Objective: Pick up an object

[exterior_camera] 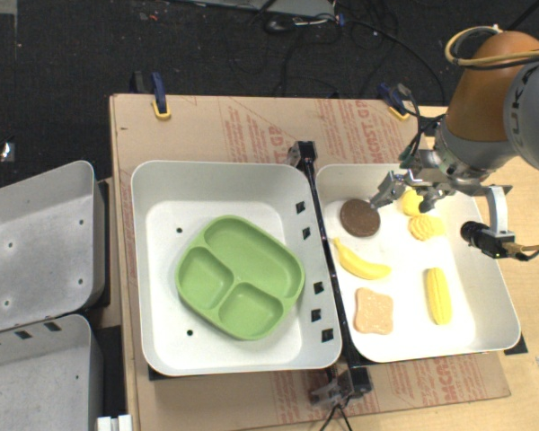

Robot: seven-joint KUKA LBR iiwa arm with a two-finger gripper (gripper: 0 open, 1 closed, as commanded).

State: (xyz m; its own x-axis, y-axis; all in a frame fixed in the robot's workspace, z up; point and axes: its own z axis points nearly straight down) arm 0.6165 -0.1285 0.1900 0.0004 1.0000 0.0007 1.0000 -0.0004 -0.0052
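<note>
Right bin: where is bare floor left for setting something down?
Right bin: bare floor along its right side, beside the corn, and between corn and toast. Crowded at the top, where gripper, brown disc and banana cluster.

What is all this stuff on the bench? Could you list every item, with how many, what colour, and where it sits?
divided plate: 1, light green, three compartments, in the left bin
left bin: 1, white, shallow, centre of the bench
right bin: 1, white, shallow, beside the left bin
brown round patty: 1, dark brown, upper left of the right bin
banana: 1, yellow, below the patty
toast slice: 1, tan, lower left of the right bin
corn cob: 1, yellow, lower middle of the right bin
ridged yellow piece: 1, yellow, just under the gripper
arm: 1, grey and orange, reaching in from the right
gripper: 1, grey, over the upper right bin
</note>
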